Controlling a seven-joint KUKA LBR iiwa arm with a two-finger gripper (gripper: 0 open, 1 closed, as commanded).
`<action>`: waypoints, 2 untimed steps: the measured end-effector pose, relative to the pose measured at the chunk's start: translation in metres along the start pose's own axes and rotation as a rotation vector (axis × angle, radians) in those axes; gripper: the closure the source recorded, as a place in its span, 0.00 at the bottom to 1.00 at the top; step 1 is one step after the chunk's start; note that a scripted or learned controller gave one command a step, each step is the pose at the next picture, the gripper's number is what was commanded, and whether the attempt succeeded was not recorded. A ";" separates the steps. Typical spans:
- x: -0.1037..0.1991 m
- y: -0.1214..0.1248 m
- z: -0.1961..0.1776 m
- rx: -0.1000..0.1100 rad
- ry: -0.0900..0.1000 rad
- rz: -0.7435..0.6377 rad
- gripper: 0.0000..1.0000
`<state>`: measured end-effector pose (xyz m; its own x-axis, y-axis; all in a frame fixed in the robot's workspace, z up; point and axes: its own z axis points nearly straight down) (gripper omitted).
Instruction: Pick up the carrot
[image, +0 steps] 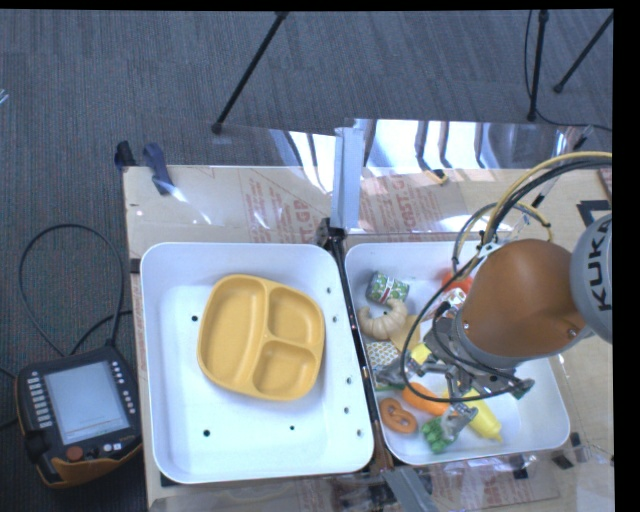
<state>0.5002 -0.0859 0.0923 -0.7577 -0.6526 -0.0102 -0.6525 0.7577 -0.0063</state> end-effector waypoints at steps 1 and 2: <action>0.005 0.010 0.000 0.005 -0.003 -0.100 0.00; 0.008 0.010 0.001 -0.001 0.005 -0.399 0.00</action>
